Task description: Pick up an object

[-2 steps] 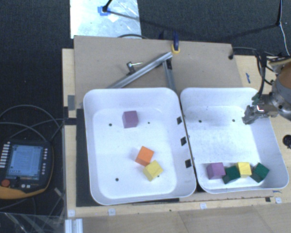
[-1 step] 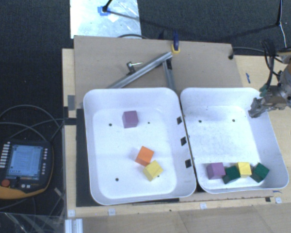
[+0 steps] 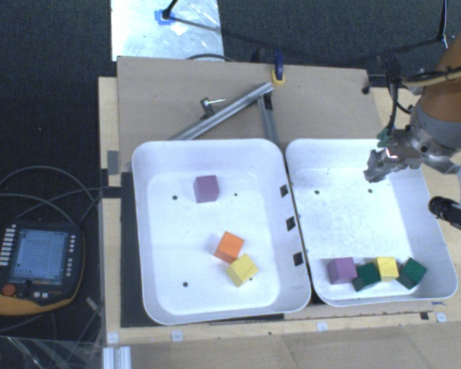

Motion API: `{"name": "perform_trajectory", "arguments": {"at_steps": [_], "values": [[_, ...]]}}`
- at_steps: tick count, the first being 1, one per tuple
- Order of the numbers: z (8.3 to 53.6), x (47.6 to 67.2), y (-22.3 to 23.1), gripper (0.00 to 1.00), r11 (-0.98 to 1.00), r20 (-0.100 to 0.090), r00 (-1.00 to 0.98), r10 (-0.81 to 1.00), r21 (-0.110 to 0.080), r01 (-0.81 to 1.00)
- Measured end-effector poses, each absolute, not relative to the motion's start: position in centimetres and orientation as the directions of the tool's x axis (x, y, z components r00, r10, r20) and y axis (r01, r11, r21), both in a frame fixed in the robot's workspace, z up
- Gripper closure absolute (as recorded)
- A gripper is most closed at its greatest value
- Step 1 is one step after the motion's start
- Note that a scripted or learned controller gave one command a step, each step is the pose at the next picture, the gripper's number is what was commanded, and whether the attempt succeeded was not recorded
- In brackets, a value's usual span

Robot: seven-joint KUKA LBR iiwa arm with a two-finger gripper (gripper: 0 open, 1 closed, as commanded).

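Four blocks (image 3: 375,270) run left-to-right along the right bin's (image 3: 353,164) front wall; fingers' (image 3: 378,166) state unclear.

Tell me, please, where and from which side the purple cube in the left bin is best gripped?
Probably from straight above, fingers closing on two opposite flat sides of the purple cube. It sits alone on the left bin floor, apart from walls and other blocks.

Seven small cubes: three in left bin (image 3: 150,229), four along right bin's (image 3: 426,206) near edge.
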State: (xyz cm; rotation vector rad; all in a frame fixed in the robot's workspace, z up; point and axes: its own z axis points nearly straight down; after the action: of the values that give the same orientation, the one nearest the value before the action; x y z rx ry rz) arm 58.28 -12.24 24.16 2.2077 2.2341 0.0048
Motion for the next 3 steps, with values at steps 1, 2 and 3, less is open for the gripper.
{"name": "perform_trajectory", "arguments": {"at_steps": [1,2,3], "values": [[23.0,59.6,-6.8,1.0,0.011,0.002,-0.011,1.0,0.001,1.0],[22.4,61.3,-1.0,1.0,0.012,0.002,-0.012,1.0,0.003,1.0],[23.5,62.1,3.7,1.0,0.011,0.002,-0.011,1.0,0.003,1.0]]}}
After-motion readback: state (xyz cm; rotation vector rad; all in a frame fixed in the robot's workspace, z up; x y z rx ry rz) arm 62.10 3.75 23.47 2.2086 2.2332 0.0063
